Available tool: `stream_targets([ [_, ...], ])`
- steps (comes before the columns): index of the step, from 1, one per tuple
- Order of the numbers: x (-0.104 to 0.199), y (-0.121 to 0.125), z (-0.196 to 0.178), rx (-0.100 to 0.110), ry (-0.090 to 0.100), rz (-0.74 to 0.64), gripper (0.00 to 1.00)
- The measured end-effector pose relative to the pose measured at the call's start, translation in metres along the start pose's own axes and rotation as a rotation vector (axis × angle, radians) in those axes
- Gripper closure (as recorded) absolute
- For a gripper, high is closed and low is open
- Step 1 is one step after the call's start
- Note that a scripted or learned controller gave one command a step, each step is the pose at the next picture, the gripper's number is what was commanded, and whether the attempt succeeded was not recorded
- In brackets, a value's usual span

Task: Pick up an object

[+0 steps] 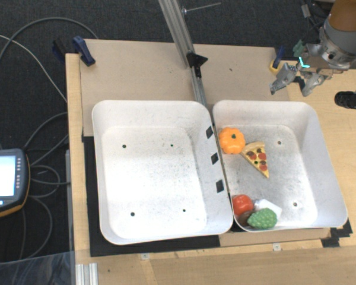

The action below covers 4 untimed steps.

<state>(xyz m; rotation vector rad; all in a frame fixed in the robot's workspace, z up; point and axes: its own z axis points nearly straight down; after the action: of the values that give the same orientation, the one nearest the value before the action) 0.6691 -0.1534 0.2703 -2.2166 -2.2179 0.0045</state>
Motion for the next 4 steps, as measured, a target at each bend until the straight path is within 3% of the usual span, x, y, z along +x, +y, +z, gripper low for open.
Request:
stream_targets([
  [1,0.0,0.001,-0.003,-0.004,-0.002,-0.001,0.0],
  [2,0.001,-0.005,0.04,0.0,-0.001,0.0,0.0],
  [4,0.011,0.006,0.143,0.0,-0.001,-0.002,0.0],
])
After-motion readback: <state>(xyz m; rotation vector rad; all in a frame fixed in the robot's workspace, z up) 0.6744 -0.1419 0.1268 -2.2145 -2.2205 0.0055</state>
